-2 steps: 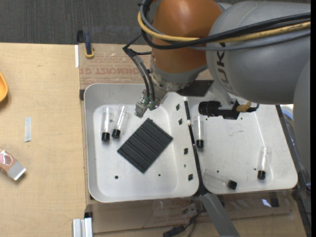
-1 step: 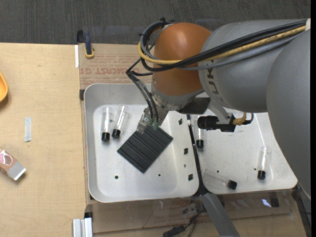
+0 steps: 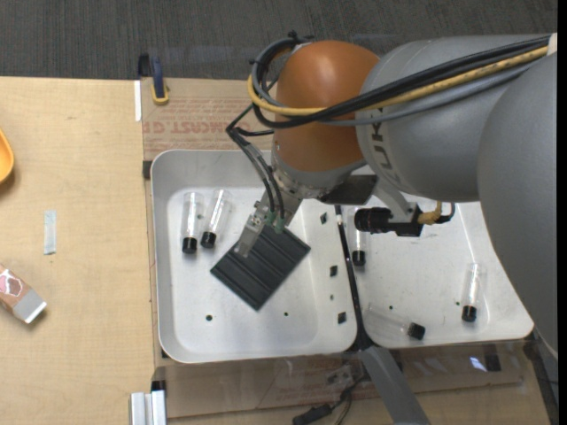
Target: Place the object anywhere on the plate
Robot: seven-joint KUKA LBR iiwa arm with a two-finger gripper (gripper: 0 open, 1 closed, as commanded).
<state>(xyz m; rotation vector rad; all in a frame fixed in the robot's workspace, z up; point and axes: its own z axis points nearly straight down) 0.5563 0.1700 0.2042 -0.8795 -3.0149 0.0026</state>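
A black ribbed plate (image 3: 260,266) lies tilted in the middle of the left bin (image 3: 168,264). My gripper (image 3: 264,222) hangs from the orange wrist band, right over the plate's upper corner. Two clear tubes with black caps (image 3: 189,224) (image 3: 213,219) lie side by side left of the plate, apart from it. The right bin (image 3: 443,326) holds another capped tube (image 3: 357,240) near the divider, one more tube (image 3: 472,292) at its right, and a small black piece (image 3: 415,330) near the front. The arm's bulk hides the back of both bins.
The wooden bench top (image 3: 80,193) left of the bins carries a small grey strip (image 3: 50,233), a wrapped item (image 3: 19,296) and an orange object (image 3: 3,158) at the edge. A blue clamp (image 3: 158,78) stands behind the left bin.
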